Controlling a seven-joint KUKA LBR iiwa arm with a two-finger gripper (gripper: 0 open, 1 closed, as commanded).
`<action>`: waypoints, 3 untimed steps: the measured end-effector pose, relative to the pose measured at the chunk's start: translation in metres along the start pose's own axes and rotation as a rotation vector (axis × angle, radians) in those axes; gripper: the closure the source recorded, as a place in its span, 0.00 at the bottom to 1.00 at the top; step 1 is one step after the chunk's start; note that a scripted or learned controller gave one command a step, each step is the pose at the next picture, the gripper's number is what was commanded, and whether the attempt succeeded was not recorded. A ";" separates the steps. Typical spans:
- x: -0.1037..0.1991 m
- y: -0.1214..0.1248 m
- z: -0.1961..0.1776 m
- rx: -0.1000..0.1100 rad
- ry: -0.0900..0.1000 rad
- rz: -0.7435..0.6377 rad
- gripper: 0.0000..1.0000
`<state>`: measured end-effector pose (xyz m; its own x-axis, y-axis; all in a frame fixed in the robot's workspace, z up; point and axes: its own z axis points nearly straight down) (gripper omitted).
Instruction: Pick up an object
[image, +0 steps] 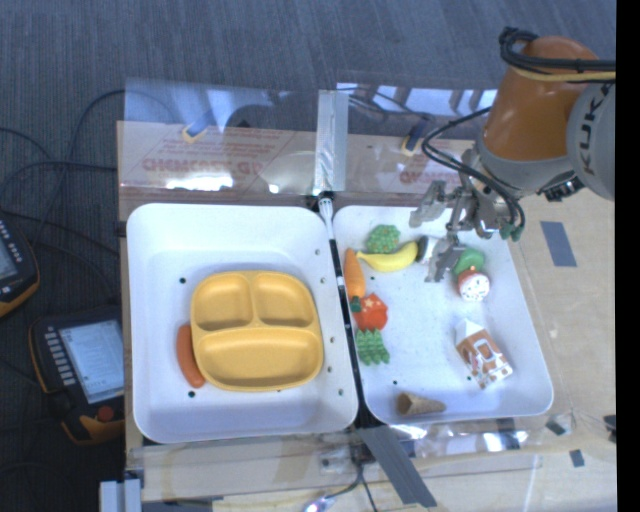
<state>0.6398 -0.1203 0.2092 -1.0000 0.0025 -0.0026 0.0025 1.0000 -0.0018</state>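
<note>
Gripper (447, 232) over right white bin (530, 385), fingers spread, nothing between them | yellow plastic banana (390, 259) just to its left in our view (long axis roughly left-right) | round red-white-green toy (471, 279) close below-right | we'd shift left.
</note>
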 end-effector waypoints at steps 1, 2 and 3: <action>0.079 -0.007 0.109 0.001 0.003 -0.054 0.00; 0.120 -0.100 0.118 -0.001 -0.012 -0.178 0.00; 0.143 -0.080 0.117 0.006 -0.018 -0.044 0.00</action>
<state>0.4970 -0.2001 0.0918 -0.9989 -0.0418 -0.0202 -0.0416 0.9991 -0.0085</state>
